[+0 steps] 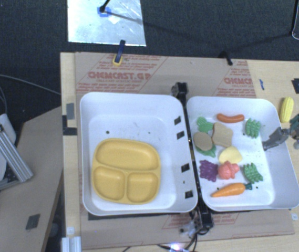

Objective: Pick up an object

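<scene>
Gripper (273,139) sat at the right edge of the right bin (283,190), reaching in from the right, low over the bin's rim area; finger spread couldn't be read from this angle, and nothing was visibly between the fingers. Nearest items: a green leafy piece (253,127) just to its upper left and another green piece (252,171) below it. Further in lay the rest of the toy food, clustered mid-bin: yellow lemon-like piece (230,154), red strawberry-like piece (228,169) touching it from below, carrot (229,190) near the front wall, purple grapes (208,169), tan bread slice (223,135), a brown round piece (203,141), a green piece (205,124) and a sausage (230,118) toward the back wall. A corn cob (286,109) lay outside the bin on the bench, above the gripper. Left bin (133,106) held a yellow divided tray (126,170), well apart from the gripper.
</scene>
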{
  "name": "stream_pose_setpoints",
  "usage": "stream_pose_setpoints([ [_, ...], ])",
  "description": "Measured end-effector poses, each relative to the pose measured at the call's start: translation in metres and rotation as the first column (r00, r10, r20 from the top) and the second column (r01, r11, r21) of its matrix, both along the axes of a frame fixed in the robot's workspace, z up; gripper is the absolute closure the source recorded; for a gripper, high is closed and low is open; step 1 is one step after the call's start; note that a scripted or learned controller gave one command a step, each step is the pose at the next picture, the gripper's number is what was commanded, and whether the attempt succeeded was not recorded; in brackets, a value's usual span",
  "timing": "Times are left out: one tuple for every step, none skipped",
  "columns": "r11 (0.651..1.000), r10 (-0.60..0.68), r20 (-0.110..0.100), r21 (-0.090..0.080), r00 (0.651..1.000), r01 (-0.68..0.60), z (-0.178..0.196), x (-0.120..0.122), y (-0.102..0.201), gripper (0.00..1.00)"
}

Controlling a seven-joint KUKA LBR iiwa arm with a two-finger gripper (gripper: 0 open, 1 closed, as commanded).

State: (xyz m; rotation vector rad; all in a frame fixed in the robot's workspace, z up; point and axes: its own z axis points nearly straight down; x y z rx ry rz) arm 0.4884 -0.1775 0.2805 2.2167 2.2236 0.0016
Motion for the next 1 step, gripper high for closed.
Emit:
stream_pose_setpoints([
  [1.0,0.008,-0.006,0.004,1.0,-0.008,-0.0732,0.0162,0.0788,0.0],
])
